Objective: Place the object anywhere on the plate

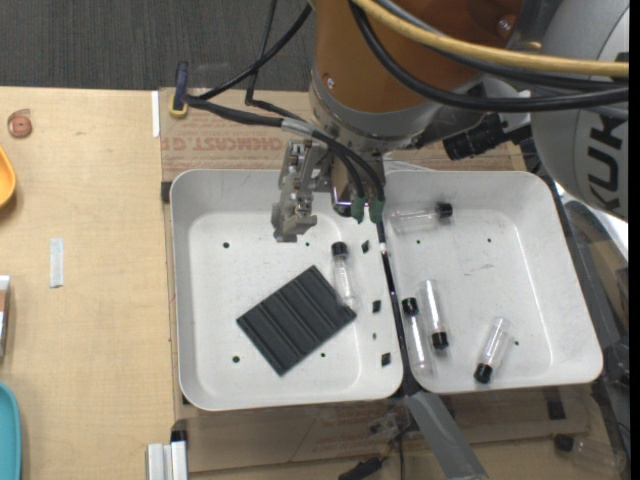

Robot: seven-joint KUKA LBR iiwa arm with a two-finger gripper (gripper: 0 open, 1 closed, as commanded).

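Black and ribbed, the plate (297, 319) lies tilted in the left bin (200, 368), a clear tube (343, 271) touching its upper right corner. Above them hangs the gripper (292, 226), holding nothing; whether its fingers are apart I cannot tell. Four more tubes lie in the right bin (545, 268)

Left bin (200, 368) holds a ridged plate (296, 319) near, one tube (343, 271) right of it; right bin (560, 268) holds four tubes (434, 318).
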